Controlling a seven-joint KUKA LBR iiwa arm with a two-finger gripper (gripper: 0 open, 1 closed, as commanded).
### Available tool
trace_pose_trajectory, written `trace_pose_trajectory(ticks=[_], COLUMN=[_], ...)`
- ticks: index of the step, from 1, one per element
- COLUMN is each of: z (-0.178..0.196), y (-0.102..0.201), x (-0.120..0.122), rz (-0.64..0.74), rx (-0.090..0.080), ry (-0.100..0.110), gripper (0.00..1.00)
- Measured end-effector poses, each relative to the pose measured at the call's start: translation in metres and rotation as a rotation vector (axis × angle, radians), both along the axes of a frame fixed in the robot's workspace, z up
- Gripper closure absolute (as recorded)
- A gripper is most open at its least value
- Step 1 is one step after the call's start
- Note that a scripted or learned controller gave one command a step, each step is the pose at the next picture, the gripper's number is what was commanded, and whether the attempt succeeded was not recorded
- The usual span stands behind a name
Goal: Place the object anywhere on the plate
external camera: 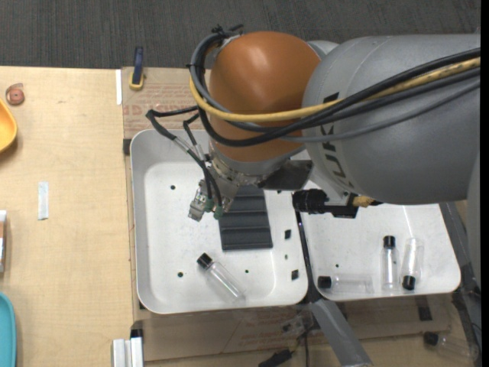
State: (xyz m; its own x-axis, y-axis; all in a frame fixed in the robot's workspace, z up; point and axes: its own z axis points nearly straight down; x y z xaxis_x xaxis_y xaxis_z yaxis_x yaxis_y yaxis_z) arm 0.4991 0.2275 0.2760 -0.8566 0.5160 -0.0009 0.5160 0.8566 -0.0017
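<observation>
Over left bin (153, 205): pincer (246, 224) above clear vial (219, 274); opening apparently hidden, grip cannot be judged.

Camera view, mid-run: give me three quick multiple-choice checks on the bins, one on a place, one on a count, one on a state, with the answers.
1. Where does the single vial with the black cap lie?
A. left bin, near its front edge
B. right bin, back corner
C. on the wooden bench

2. How many vials lie in the right bin?
A. one
B. three
C. six

3. How does the vial in the left bin rest?
A. standing upright
B. lying on its side
C. leaning on the bin wall

Answers:
1 A: the vial lies in the left bin, toward its front edge, below the gripper.
2 B: the right bin holds two vials side by side and a third lying crosswise.
3 B: its full length lies flat on the bin floor.
</observation>
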Motion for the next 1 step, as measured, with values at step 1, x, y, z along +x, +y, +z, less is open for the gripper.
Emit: trace_pose_trajectory(ticks=[1], z=[0.0048], y=[0.0005], x=[0.0132], rz=[0.107], rx=[0.001], ry=[-0.001], gripper=[1.0])
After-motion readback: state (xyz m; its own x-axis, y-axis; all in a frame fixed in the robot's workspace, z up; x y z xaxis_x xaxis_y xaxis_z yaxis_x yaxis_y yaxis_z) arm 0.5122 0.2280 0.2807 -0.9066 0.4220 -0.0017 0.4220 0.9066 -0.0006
